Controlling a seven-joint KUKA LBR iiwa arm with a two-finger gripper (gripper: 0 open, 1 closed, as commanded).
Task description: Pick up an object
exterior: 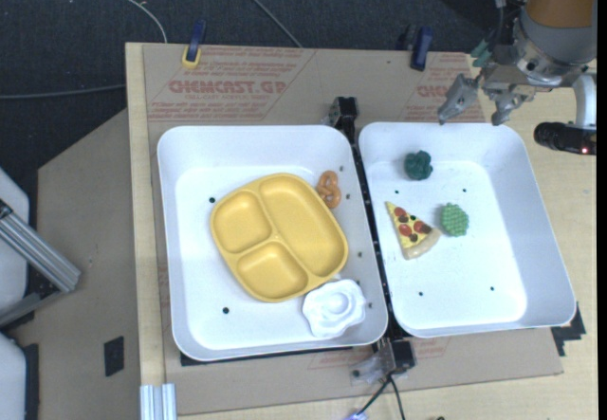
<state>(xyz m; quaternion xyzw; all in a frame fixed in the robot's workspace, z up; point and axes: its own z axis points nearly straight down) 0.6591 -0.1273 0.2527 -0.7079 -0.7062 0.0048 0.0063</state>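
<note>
You are looking down on a tan cardboard-topped bench standing on dark carpet, with thin cables trailing across the floor at the upper left. Two shallow white plastic bins sit side by side on it. The left bin lies well to the left of and below the jaws; it holds a yellow three-compartment plastic plate, a small brown pretzel-shaped toy at the plate's upper right, and a white fried-egg toy at its lower right. In the right bin, a dark green broccoli toy sits below and slightly left of the jaws. Further below lies a pizza slice toy, its long axis diagonal, tip pointing up-left, with a light green bumpy toy just beside its crust. At the upper right, the grey arm's two-finger gripper hovers over the bin's back rim, jaws spread apart and empty.
</note>
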